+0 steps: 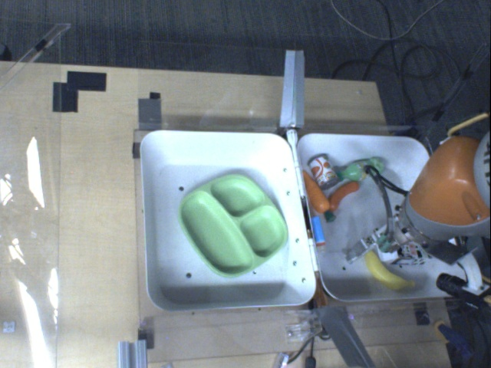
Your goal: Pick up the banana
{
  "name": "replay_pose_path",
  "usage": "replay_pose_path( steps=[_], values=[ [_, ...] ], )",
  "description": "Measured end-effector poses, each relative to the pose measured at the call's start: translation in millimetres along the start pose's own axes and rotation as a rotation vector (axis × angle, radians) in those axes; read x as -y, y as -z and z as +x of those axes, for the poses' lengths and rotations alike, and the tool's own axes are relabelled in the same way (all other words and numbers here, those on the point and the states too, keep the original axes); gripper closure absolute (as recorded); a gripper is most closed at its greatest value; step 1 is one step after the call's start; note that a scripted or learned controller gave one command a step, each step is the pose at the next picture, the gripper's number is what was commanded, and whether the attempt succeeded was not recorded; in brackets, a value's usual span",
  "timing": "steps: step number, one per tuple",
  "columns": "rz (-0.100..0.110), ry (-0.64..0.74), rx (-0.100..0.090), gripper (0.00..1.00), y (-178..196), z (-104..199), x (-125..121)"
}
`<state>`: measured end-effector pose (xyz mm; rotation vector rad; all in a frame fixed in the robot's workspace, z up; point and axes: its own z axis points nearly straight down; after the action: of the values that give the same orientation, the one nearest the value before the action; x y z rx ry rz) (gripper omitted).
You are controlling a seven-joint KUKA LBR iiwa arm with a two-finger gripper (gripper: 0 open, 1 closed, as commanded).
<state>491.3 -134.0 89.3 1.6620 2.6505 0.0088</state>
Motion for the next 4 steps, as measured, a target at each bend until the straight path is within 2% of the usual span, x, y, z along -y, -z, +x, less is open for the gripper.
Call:
replay_pose_path(
  steps=[1, 2, 3, 4],
  values=[
    [0.0, 0.12, -0.001, 0.0, -0.2, -32.1, -4.2],
    [0.0, -0.363, 0.0, 0.0, -0.1, 23.0, -14.9],
    [0.0, -0.199, -0.001, 0.0, -0.2, -10.0, 4.1],
    [-0.002, -0.145, 0.002, 0.0, 0.1, 23.3, -11.9]
  ],
)
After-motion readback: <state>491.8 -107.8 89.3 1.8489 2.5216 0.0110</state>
